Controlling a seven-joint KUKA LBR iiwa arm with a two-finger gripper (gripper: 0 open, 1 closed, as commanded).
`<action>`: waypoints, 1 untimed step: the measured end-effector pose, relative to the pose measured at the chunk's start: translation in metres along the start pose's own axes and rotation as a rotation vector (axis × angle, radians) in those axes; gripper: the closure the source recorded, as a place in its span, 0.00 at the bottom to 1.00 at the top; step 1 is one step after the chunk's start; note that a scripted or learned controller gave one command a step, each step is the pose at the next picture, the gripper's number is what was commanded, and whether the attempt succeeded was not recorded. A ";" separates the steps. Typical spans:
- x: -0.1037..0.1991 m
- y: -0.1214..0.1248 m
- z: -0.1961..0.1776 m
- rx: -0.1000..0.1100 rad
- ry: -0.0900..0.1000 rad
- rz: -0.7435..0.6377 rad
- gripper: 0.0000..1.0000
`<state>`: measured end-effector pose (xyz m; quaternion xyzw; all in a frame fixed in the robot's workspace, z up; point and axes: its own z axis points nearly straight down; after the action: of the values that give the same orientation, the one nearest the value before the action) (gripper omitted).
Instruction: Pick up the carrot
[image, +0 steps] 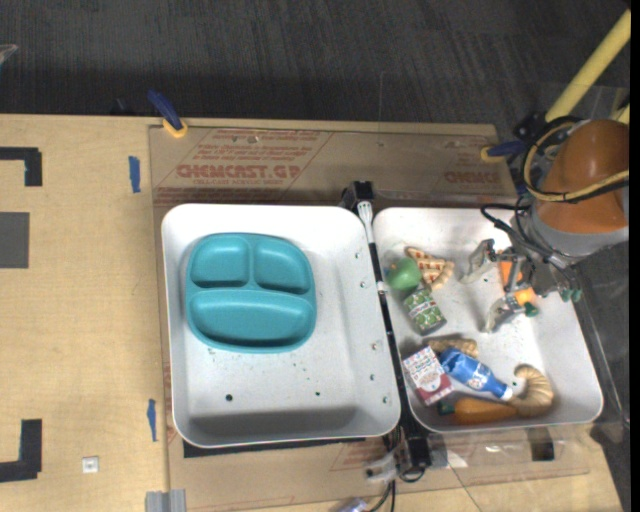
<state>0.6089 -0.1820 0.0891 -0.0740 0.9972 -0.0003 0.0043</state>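
The carrot (484, 409) is a long orange piece lying flat along the front wall of the right bin (570, 340), partly tucked under a blue packet (470, 374). My gripper (493, 286) hangs over the back right part of that bin, well behind the carrot. Its two metal fingers (482, 256) are spread apart, with white bin floor showing between them. The gripper is open and holds nothing. The arm's orange band (590, 175) sits above it at the right.
Around the carrot lie a red-and-white carton (425, 373), a brown bread roll (536, 389) and a yellowish piece (456, 347). Farther back are a green can (427, 312), a green cup (405, 275) and a waffle piece (433, 266). The left bin (300, 390) holds a teal divided plate (251, 291).
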 end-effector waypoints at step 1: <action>-0.005 0.000 -0.015 0.003 -0.015 0.001 1.00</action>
<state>0.6136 -0.1815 0.1039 -0.0735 0.9972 -0.0013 0.0119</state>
